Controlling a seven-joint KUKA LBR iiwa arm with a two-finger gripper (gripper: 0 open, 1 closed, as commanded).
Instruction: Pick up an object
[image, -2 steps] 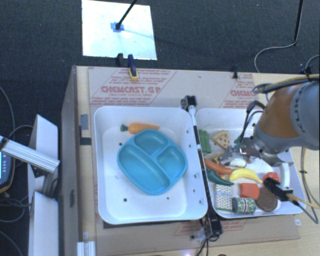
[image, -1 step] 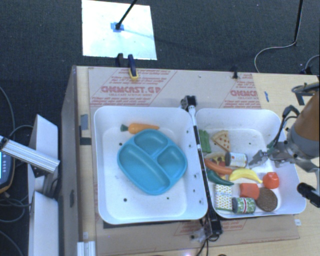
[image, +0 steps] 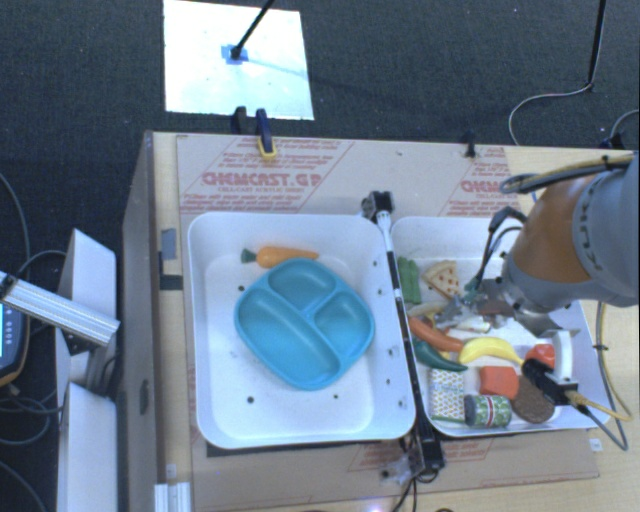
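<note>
Starting nearest us, we see the right bin (image: 600, 425) crowded along its front edge: a can (image: 490, 410), a red block (image: 497, 380), a banana (image: 490, 349). That clutter gives many targets but leaves little room around any one. Just behind them our gripper (image: 462, 312) hangs low over a red pepper (image: 435, 334), apparently its target; we cannot tell how it is set. Farther left, a blue tray (image: 303, 322) and a carrot (image: 285, 256) lie in the left bin (image: 215, 330).

Even overhead light is falling on the bench; white bins (image: 300, 235) are glaring slightly. Whole frame is looking soft and grainy.
</note>
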